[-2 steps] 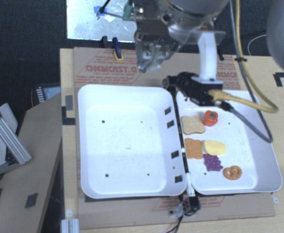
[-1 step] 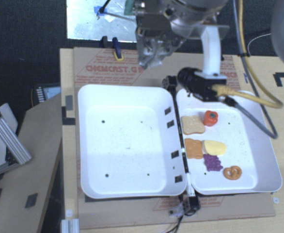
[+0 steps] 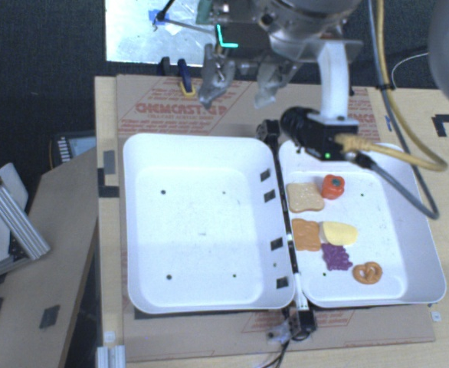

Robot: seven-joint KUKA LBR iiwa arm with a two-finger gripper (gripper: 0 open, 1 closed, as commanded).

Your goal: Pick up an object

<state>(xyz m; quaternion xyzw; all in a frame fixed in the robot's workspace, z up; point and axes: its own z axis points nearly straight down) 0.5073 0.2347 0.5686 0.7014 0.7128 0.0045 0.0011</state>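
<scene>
I take the right bin (image 3: 416,271) as my landmark. Nearest me in it sits a pretzel (image 3: 368,272), with a purple grape bunch (image 3: 336,257) just left of that. Beyond those lie a yellow piece (image 3: 339,232) and an orange slab (image 3: 306,234) touching side by side, then a toast slice (image 3: 305,198) and a red tomato (image 3: 332,186). Left of this bin stands the left bin (image 3: 198,228). Past both, over the counter (image 3: 171,102), my jaws (image 3: 244,87) hang spread apart, gripping nothing.

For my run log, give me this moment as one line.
hand: open, raised behind bins, holding nothing | right white bin: pale bread slice, red tomato, brown pretzel | pick: not yet done
</scene>
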